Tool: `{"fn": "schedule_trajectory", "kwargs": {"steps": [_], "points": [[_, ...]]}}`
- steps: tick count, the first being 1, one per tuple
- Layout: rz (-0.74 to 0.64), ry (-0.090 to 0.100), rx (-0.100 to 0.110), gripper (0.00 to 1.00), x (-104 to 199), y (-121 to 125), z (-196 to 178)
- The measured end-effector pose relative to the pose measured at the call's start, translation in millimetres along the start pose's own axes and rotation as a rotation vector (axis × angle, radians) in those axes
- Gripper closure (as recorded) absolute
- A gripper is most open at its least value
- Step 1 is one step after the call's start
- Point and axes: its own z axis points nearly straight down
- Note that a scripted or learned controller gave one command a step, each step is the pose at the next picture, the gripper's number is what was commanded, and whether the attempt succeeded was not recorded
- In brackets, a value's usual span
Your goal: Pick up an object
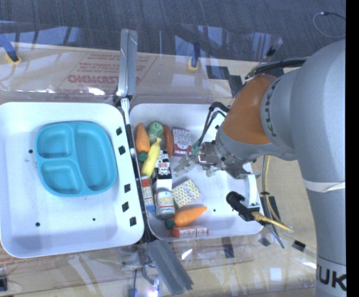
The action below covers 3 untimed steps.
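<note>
Evidently the approach step was in hand, with no object yet secured. In the left bin (pixel 6 184) lay a blue divided tray (pixel 75 157), flat and well clear of the walls. The right bin (pixel 229 224) held the candidates, crowded along its left wall: an upper carrot (pixel 142 138) beside a green vegetable (pixel 155 129), a yellow banana-like piece (pixel 150 158) below them, a dark-labelled bottle (pixel 163 166), a small red-and-white carton (pixel 181 141), a patterned packet (pixel 186 192), a lower carrot (pixel 190 215) and a red box (pixel 189 231) at the near wall. The tool (pixel 192 159) hung over the middle of that bin, just right of the bottle and below the carton; whether its fingers stood wide or narrow could not be told at this slant, and nothing was seen between them. In my judgement, the next move called for settling on one item, likely the packet or bottle nearest, descending squarely over it and avoiding its close neighbours.
</note>
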Motion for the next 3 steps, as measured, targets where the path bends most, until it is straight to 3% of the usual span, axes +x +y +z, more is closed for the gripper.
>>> {"fn": "schedule_trajectory", "kwargs": {"steps": [1, 2, 3], "points": [[0.047, -0.009, -0.008, 0.00, 22.3, -56.2, 17.9], [0.034, -0.003, -0.005, 1.00, 28.0, -55.7, 9.7], [-0.021, 0.000, -0.005, 1.00, 88.9, -73.6, -135.4]]}}
